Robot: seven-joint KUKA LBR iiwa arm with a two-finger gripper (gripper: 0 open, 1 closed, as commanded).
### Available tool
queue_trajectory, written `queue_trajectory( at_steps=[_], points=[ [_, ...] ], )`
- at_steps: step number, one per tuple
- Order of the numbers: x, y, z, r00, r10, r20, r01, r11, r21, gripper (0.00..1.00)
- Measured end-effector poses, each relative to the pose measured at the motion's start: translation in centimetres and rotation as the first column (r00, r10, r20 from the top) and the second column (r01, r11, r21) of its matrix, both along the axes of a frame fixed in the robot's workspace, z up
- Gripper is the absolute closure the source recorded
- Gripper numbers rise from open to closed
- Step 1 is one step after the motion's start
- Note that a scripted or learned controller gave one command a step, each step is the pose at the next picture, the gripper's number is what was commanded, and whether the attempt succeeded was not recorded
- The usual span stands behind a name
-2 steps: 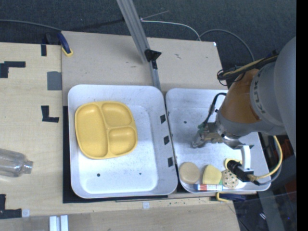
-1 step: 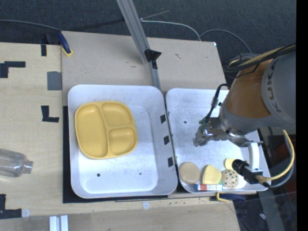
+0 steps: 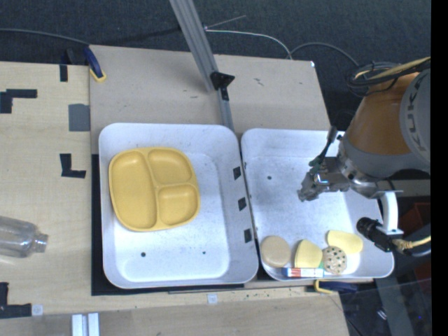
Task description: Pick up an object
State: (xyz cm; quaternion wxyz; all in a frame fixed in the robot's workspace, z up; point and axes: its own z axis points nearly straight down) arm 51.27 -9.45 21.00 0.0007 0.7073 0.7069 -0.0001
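**Gripper over right bin, nothing visibly held**

Camera view:
- Arm (image 3: 392,128) comes in from the right, grey body with orange band, wrist over the right bin (image 3: 280,152).
- Gripper (image 3: 312,187) sits above the bare middle of the right bin, pointing left and down. Finger spread: cannot tell, too dark and small to resolve. No object visible at its tip.
- Pickable items are clustered along the near edge of the right bin, well apart from the gripper: a tan round piece (image 3: 275,250) at the left, a yellow wedge-like piece (image 3: 306,253) just beside it, a chocolate-chip cookie (image 3: 335,260) next, and a pale yellow piece (image 3: 345,241) touching the cookie from behind. A flat strip with red marking (image 3: 305,273) lies against the bin's front wall below them.
- Left bin (image 3: 168,257) holds a yellow divided plate (image 3: 153,187), three compartments, lying flat in the far-left part of the bin.
- On the bench (image 3: 35,194) left of the bins: a clear plastic bottle (image 3: 19,236) on its side, near the frame edge.
- A grey metal pole (image 3: 196,37) slants down from the top toward the gap between the two bins.
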Motion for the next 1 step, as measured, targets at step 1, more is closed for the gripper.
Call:
queue_trajectory(
  at_steps=[1],
  points=[
    [0.65, 6.1, -2.32, 1.0, 0.006, -0.006, -0.006, 1.0, 0.002, 1.0]
  ],
)
